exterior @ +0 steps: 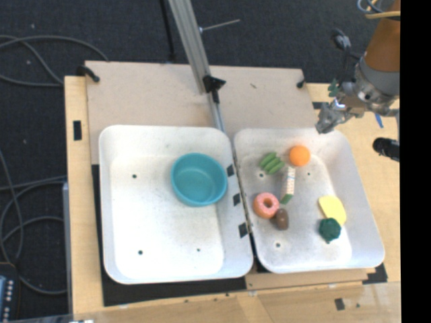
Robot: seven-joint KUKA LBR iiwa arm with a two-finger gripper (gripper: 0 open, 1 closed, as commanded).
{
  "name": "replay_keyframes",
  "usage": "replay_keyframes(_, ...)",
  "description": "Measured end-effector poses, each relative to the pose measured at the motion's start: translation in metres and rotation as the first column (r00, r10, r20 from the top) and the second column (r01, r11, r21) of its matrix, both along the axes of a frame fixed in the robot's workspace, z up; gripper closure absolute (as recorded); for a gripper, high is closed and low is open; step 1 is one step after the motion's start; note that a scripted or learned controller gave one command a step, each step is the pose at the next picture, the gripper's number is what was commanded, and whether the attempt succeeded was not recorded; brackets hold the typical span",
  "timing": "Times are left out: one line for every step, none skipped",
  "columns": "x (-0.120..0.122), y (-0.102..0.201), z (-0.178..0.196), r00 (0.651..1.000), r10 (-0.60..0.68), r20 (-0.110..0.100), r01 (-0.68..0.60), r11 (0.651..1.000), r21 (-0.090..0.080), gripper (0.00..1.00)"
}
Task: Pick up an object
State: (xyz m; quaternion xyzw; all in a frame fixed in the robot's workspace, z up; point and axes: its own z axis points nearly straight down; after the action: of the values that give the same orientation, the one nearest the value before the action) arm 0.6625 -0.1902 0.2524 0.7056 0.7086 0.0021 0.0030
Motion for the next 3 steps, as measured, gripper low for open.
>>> replay_keyframes(0.001, -0.001, 0.022, 1.000, 0.002, -0.003, -0.002, 1.000, 0.001, 1.00)
replay_keyframes(-0.017, 0.052, 0.009, 1.000, 0.001, -0.008, -0.001, 1.000, 0.001, 1.00)
replay_keyframes(-0.042, 0.099, -0.001, 1.000, 0.001, -0.007, -0.001, 1.000, 0.001, 1.00)
